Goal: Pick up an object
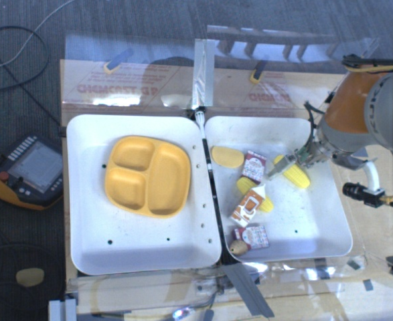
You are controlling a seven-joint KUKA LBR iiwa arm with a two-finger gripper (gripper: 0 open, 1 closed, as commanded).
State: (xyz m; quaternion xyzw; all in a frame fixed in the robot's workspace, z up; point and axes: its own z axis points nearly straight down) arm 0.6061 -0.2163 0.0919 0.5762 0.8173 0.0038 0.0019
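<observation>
Low in the right bin [330, 243], close to the corn [296, 176]: the claw [276, 168], at the end of the grey and orange arm [353, 112]. Cannot tell from up here whether open or clenched, and cannot see anything held in it. Best to go for the corn, right beside the tip, lying on its side near the far right part of the bin. Open wide before going down. Line up across the thin way of the corn, not along the long way, or no fit. Come straight down, one side of the claw on each side of the corn, all the way to the white floor. Squeeze slowly, because round and smooth, so likely to roll or pop out. Watch out for the little red box [253, 166] just to the left; easy to bump and push into the yellow oval thing [227, 156]. Keep away from the white and orange carton [246, 206] and the small yellow piece [267, 205] peeking out from under it, nearer the front. Leave the red packet [256, 236] and the little brown ball [238, 247] in the front corner alone too. Lift straight up and slowly, with no swinging. Look for the corn in the claw before calling it done. Nothing to do with the left bin [82, 199] and its yellow plate [147, 176].
</observation>
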